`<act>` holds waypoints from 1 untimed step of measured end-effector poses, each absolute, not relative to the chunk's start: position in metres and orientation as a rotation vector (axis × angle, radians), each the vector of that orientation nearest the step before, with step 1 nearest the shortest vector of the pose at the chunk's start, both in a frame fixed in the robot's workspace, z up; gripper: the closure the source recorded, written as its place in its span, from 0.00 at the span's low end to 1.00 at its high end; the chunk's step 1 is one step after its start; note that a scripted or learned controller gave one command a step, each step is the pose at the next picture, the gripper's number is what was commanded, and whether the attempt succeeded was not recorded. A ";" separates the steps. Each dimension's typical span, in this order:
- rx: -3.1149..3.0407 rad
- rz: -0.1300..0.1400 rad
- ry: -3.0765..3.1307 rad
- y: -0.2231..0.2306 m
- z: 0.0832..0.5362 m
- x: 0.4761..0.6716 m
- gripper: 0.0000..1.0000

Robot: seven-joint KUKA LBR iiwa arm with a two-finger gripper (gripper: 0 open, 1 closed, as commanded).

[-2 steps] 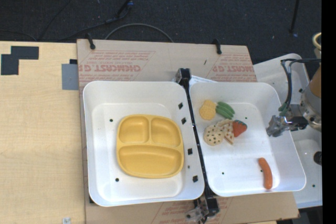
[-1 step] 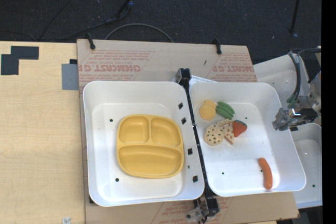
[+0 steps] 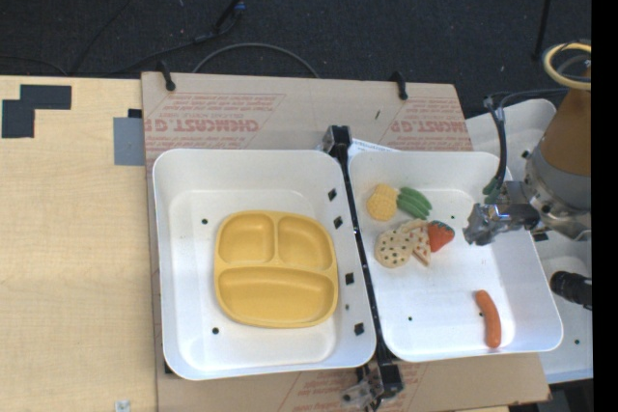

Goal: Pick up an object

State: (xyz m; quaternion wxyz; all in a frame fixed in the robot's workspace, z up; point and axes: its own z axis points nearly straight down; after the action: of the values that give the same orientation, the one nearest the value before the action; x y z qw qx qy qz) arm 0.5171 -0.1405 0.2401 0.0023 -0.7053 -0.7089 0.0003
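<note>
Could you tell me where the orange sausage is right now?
The orange sausage lies alone in the right bin, near its front right corner.

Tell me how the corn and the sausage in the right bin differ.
The corn is yellow, short and stubby; the sausage is orange, long and thin. The corn lies at the far left of the right bin, touching the green toy within the cluster; the sausage lies alone near the front right corner, running front to back. Both are toy foods lying flat on the bin floor, and the gripper touches neither.
</note>
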 end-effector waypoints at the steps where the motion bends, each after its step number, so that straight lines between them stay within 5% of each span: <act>1: -2.214 0.001 -2.224 -0.096 0.240 0.526 1.00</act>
State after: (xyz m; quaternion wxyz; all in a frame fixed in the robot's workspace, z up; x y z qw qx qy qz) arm 0.5262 -0.0964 0.2404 0.0017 -0.7056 -0.7086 0.0003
